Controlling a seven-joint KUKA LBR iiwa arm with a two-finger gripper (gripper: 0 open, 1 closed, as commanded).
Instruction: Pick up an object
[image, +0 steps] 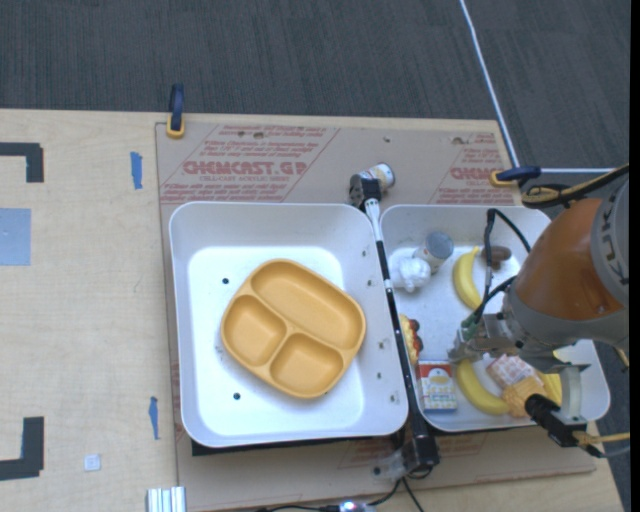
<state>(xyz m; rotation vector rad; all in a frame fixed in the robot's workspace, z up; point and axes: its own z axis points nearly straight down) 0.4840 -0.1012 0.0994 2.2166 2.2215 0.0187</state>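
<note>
Down in the right bin (440, 215) sits your gripper (478, 345), low among the clutter near the bin's front half. You cannot tell from this slanted overhead view how wide it stands or whether anything is caught in it; the wrist and its cabling cover the working end.

Judge the task as not yet done: nothing is seen lifted clear of the bin floor. Your candidates all lie in that right bin. A banana (466, 278) curves along the back, beside the arm; a second banana (480, 392) lies toward the front, just beside the gripper. A small red-and-white carton (437, 387) rests at the front left corner, against the divider. A white crumpled object (409, 268) and a grey round piece (438, 245) sit near the back left. A pale, speckled item (511, 371) lies close under the wrist; what it is you cannot make out. The nearest target seems to be the front banana or that speckled item, so what is left is the closing and the lift.

Your arm (565, 270) comes in from the right, its orange band bulking over the bin's right side, wrist bent down toward the floor.

Over in the left bin (200, 240) lies a yellow divided tray (292, 328), well apart from the gripper.
</note>
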